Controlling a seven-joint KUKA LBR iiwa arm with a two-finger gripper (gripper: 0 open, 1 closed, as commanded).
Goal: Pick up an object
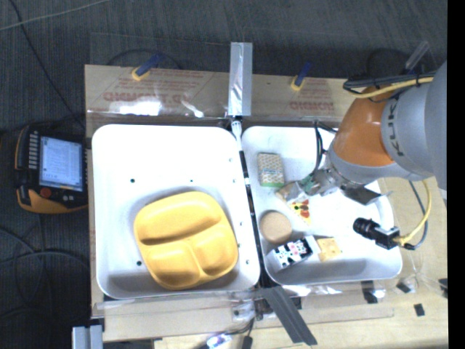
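The right bin (378,267) holds several small things. A green-and-white patterned block (270,169) lies at its back left. A round tan disc (275,226) rests by the left wall. A small red-and-yellow piece (301,209) sits in the middle. A black-and-white box (292,252) and a tan square (329,249) lie near the front wall. My gripper (301,187) reaches in from the right and is low over the bin, just right of the patterned block and just above the red-and-yellow piece. The wrist hides its tip.
The left bin (116,144) holds a large yellow divided tray (186,237). A black cable connector (372,230) hangs over the right bin's right side. A teach pendant (52,167) lies off the bench to the left.
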